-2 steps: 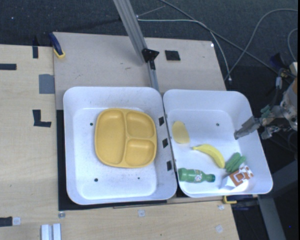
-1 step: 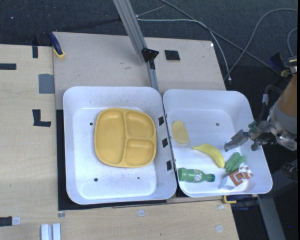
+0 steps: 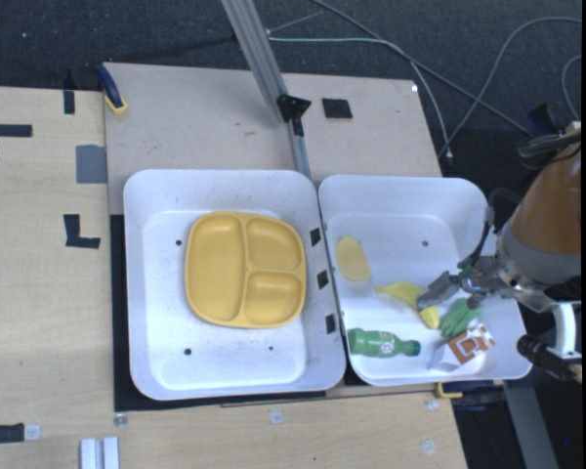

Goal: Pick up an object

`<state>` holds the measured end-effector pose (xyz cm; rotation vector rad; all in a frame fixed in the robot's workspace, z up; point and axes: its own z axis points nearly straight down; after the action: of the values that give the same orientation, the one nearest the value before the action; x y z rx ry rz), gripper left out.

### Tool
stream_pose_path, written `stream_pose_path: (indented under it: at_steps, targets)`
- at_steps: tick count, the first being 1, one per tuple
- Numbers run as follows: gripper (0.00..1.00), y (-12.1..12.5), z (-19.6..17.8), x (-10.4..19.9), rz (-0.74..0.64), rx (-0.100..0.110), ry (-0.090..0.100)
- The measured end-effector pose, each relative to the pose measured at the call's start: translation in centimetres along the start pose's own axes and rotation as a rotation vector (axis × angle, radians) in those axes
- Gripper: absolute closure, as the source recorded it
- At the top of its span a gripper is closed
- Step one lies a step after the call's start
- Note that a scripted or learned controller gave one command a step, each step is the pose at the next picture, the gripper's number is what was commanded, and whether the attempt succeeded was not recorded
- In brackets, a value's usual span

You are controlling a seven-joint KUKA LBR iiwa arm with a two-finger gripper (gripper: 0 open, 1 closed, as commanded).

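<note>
Jaws spread open and holding nothing, gripper (image 3: 449,294) low in right bin (image 3: 400,195), banana (image 3: 407,295) just left, green bottle (image 3: 382,343) below-left, yellow tray (image 3: 244,269) far left.

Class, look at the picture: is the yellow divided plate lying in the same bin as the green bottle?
No. The yellow divided plate lies in the left bin, while the green bottle lies in the right bin.

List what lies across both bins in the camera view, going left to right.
Yellow divided plate → pale yellow round piece → green bottle → yellow banana-like piece → green toy, beside the tool.
</note>
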<state>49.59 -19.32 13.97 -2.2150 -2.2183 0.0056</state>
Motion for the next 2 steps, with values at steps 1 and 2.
stream_pose_path:
  at_steps: [1, 2]
  targets:
    - [0.0, 0.2, 4.9, -0.2, 0.002, -0.012, -0.008]
    - [1.0, 0.3, 3.5, -0.2, 0.001, -0.018, -0.011]
